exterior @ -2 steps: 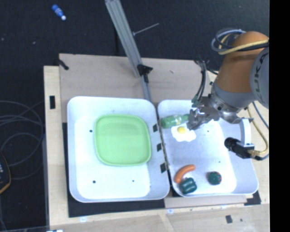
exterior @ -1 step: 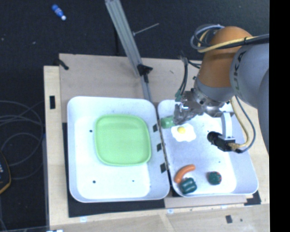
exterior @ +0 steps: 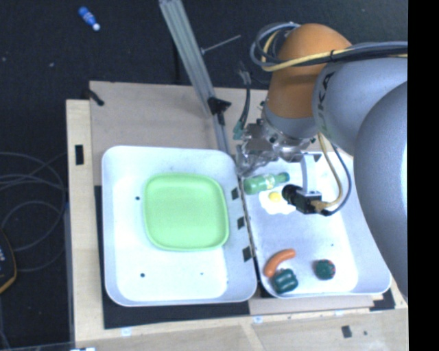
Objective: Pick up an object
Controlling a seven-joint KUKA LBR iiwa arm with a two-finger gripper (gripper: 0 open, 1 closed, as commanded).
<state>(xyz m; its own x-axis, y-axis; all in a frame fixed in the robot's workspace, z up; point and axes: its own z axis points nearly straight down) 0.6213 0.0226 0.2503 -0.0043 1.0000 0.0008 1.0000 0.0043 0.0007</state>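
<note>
We see the gripper (exterior: 255, 159) over the green bottle (exterior: 266, 182) in the right bin (exterior: 367, 274); we cannot tell its opening; crowding the wall risks a miss

A pale wooden bench (exterior: 82, 206) stands on a dark, speckled floor (exterior: 41, 62) that takes up the top and left of the view. A lighter board (exterior: 151, 113) lies on the bench's far part, and a black mat (exterior: 98, 226) shows at the edges beneath the bins. Small black clips (exterior: 79, 155) sit along the bench's left side and near its front edge. A grey metal rail (exterior: 192, 62) runs at a slant from the top down to the bench. Thin cables (exterior: 27, 199) loop across the floor on the left, and a small blue thing (exterior: 88, 18) lies on the floor at upper left. Light is even, with soft shadows.
</note>
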